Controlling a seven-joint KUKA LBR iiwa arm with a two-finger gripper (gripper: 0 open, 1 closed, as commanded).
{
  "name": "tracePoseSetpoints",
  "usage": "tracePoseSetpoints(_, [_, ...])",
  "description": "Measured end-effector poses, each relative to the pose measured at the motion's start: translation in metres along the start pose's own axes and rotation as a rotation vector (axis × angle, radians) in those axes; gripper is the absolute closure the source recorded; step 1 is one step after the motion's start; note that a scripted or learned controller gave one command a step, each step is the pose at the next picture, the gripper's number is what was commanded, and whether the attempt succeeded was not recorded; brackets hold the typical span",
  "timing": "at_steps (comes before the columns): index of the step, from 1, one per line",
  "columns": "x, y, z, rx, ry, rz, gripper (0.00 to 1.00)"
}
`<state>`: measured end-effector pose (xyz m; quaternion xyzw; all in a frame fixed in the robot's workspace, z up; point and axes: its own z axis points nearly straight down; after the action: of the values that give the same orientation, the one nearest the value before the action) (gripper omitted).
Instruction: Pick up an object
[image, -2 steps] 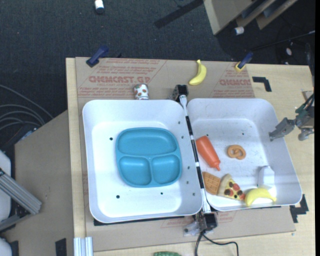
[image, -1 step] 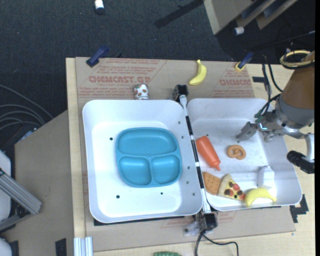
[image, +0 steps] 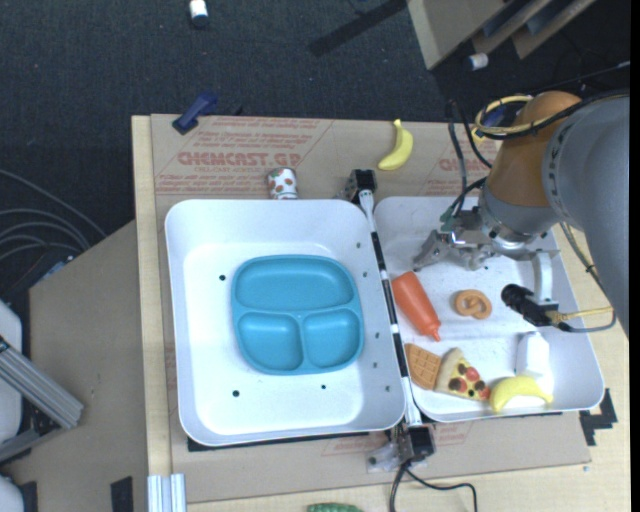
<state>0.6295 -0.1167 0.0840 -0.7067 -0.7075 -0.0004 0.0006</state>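
Gripper (image: 462, 248) hangs over right bin (image: 575, 340) back half, nothing between its prongs; can't tell open or shut. Left bin (image: 190, 300) holds blue divided tray (image: 297, 312). Candidates in right bin: orange bottle (image: 416, 305) nearest divider, pizza slice (image: 450, 372), banana (image: 518, 392) front, pretzel (image: 471, 304) closest, likely easiest.

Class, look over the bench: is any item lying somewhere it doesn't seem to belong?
Yes. A toy banana and a small patterned cup lie on the cardboard behind the bins, outside both. The other toy food sits in the right bin.
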Motion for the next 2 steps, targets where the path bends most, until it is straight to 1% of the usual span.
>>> tracePoseSetpoints(1, [-0.0007, 0.0007, -0.0108, -0.002, -0.002, -0.001, 1.0])
tracePoseSetpoints(2, [-0.0004, 0.0011, -0.0208, -0.004, -0.002, -0.001, 1.0])
